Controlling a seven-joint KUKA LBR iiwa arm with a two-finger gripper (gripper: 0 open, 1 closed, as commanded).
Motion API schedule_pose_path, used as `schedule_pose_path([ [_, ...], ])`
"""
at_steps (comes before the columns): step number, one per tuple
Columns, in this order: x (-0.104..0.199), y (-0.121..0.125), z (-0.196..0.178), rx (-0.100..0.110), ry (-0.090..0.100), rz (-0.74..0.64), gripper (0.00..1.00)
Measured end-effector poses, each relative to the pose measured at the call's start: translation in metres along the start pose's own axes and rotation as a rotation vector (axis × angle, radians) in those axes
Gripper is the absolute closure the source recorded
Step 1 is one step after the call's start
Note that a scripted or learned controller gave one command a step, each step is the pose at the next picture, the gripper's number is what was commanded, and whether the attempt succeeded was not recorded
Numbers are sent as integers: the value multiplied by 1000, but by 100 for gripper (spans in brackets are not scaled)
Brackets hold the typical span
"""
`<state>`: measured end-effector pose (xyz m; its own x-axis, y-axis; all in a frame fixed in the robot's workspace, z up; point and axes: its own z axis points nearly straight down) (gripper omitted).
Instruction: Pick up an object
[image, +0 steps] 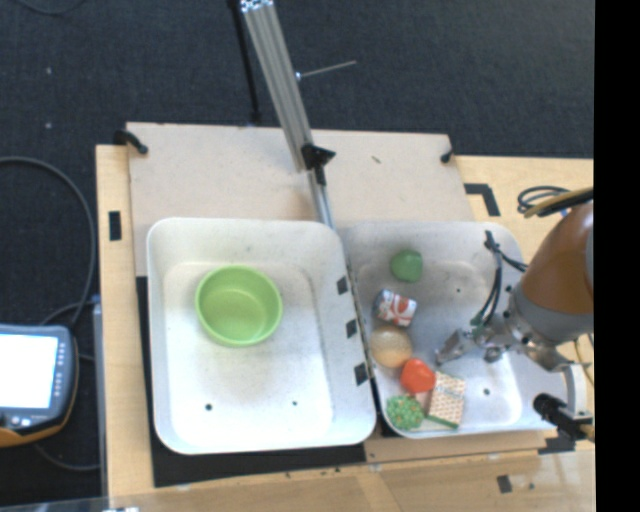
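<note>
The right bin (470, 245) holds a green ball (406, 265), a red-and-white crumpled can (396, 308), a tan egg-shaped object (391, 349), a red-orange ball (418, 376), a green dotted piece (404, 411) and a checkered orange-and-white packet (446, 399). My gripper (462, 345) hangs low over the bin's right half, just right of the red-orange ball and above the packet. Its fingers are spread with nothing between them. A light green bowl (239, 305) sits in the left bin (180, 400).
A slanted metal pole (290, 110) rises behind the bins, its foot at the divide between them. The grey arm with its orange band (560, 275) crosses the right bin's right edge. A handheld screen (30, 375) lies off the bench at left.
</note>
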<state>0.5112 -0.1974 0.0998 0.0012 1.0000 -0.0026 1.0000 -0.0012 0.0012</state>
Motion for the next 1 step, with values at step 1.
schedule_pose_path([
  [1, -1, 1, -12, -4, 0, 5, 100],
])
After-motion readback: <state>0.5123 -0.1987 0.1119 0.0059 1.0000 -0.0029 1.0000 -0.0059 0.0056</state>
